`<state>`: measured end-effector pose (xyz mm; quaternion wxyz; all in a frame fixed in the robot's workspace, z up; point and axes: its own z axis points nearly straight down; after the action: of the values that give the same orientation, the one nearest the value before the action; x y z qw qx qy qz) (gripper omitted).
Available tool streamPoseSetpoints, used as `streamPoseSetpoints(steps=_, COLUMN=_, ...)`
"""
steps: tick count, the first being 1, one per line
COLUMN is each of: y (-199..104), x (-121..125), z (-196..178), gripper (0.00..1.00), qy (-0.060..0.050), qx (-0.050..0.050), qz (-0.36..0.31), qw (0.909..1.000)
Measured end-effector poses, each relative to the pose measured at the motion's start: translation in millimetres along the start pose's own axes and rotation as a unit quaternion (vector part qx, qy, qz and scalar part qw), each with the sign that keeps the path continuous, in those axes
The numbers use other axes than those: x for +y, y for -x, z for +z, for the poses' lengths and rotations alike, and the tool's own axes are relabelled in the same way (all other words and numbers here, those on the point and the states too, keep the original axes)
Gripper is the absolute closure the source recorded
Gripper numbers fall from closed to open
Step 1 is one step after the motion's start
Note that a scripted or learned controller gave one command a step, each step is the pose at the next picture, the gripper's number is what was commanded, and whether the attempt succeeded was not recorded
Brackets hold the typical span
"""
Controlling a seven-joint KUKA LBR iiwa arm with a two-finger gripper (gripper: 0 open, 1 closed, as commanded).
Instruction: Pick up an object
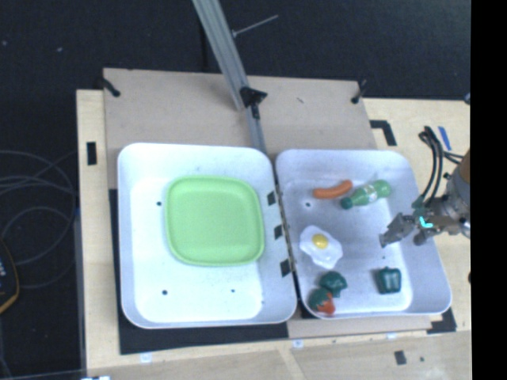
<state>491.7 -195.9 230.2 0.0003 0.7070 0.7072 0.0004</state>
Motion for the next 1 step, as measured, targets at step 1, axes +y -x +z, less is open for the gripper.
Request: streamPoseSetpoints(steps=1, y=0.0, x=0.0, z=0.0, gripper=0.00, qy=0.000, qx=0.000, qz=0.000, qw=1.0000)
